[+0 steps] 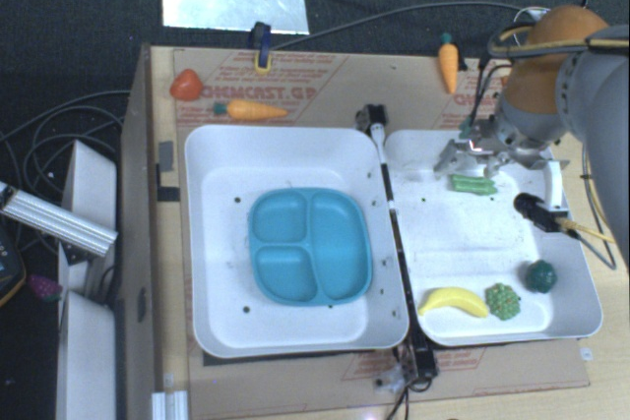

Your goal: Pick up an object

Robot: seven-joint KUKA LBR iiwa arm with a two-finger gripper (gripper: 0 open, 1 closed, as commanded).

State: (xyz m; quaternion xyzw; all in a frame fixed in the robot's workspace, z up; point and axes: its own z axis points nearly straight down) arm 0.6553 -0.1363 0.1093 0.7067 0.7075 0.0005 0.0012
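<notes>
Hovering low over the right bin (581,305), the hand (472,155) sits just above a green bean (473,183) lying on the bin floor — whether it is open or closed cannot be told. Nothing is lifted yet — the pick remains undone.

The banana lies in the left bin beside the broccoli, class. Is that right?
No. The camera view shows the banana beside the broccoli in the right bin, not the left.
</notes>
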